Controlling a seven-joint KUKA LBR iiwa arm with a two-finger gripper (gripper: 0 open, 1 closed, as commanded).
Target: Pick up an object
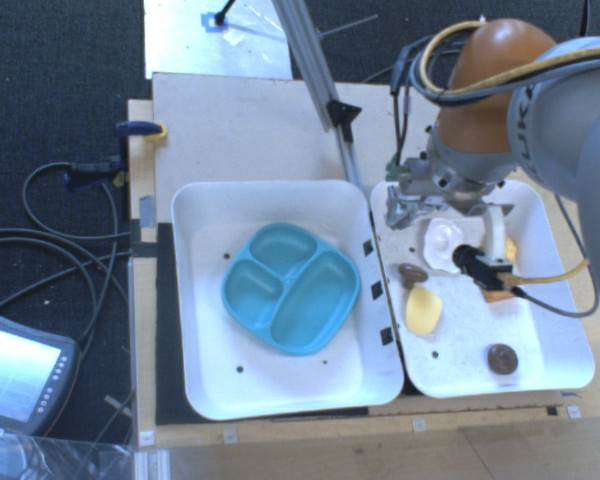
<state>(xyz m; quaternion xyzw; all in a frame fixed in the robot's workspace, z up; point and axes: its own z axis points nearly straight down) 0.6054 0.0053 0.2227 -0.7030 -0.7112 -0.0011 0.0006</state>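
My gripper point(401, 210) hangs over the far left corner of the right bin point(565, 298), and nothing shows in its grasp. Just to its right and nearer lies a white crumpled object point(441, 242). A small brown piece point(412, 273) rests near the bin's left wall, with a yellow lump point(424, 311) right in front of it. A round brown object point(501, 358) sits near the front right. An orange piece point(498, 291) peeks out close to the middle of the bin.
The left bin point(205, 268) holds a blue divided plate point(292, 287) at its centre. A metal pole point(310, 58) slants across the bench behind the bins. Cables and a pendant lie on the floor to the left.
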